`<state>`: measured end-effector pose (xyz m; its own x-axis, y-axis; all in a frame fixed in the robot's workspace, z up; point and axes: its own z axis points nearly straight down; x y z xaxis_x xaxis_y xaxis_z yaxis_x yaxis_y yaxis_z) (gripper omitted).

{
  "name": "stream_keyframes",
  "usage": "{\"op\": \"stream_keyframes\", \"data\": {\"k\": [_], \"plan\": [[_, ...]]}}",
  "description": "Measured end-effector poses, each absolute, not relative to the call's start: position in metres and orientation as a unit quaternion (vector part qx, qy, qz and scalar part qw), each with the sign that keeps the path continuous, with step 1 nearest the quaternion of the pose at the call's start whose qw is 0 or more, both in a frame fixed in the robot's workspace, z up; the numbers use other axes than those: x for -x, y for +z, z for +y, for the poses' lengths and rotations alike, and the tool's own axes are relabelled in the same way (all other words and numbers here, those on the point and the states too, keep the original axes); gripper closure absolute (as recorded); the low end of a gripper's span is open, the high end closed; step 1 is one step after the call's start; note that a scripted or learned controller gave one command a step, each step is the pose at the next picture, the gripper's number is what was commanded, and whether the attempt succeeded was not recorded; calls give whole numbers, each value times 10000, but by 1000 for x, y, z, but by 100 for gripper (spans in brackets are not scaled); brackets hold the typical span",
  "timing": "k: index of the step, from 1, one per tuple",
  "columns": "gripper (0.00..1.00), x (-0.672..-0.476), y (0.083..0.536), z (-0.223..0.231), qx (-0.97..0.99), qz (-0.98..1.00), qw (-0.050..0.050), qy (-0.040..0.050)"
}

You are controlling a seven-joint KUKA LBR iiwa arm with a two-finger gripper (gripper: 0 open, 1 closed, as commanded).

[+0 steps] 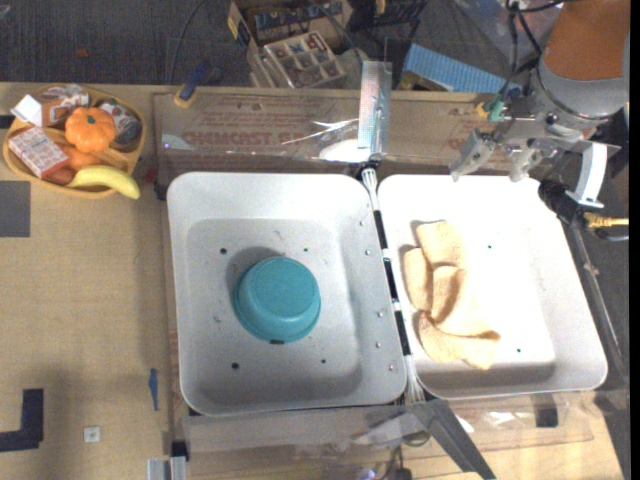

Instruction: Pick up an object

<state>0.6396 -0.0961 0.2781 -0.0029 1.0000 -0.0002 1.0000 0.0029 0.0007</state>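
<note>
A teal bowl (278, 299) lies upside down in the middle of the left bin (200, 208). Several pale slices of toast (440, 288) lie overlapping along the left side of the right bin (560, 298). My gripper (491, 164) hangs above the far edge of the right bin, behind and to the right of the toast. It is open, its fingers (464, 163) spread with nothing between them.
A yellow dish (20, 158) with a banana, a small pumpkin and packets stands on the bench at the far left. A clear panel (372, 108) stands upright behind the seam between the bins. Cables and boxes lie beyond the bench.
</note>
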Motion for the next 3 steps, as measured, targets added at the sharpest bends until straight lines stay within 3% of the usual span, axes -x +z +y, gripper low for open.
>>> {"op": "stream_keyframes", "data": {"k": [1,2,3], "plan": [[0,-640,278,-96,-7061,7081,3,2],[0,-635,185,-82,-6650,7469,7,4],[0,-634,88,-107,-6435,7655,31,22]]}}
